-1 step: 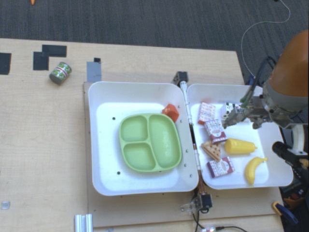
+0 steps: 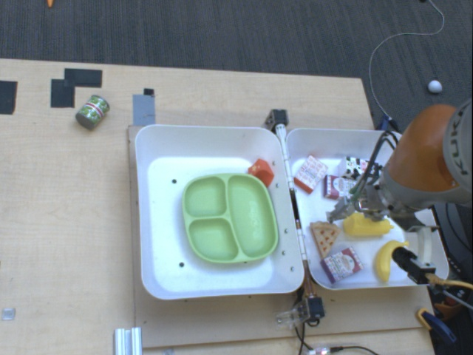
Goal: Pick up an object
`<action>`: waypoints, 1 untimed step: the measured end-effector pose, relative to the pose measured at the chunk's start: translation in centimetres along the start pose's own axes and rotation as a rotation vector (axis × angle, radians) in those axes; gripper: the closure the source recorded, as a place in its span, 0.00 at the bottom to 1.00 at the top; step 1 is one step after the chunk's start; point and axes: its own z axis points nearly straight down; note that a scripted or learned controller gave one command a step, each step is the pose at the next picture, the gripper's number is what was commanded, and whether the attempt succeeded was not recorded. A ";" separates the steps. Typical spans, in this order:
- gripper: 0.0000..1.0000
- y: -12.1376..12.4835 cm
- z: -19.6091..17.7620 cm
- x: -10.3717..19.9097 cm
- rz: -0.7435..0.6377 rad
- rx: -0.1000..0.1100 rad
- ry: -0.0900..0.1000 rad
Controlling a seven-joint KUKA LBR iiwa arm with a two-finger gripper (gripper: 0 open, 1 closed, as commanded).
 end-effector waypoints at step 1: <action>0.00 -1.3 1.0 1.6 0.002 -0.023 -0.009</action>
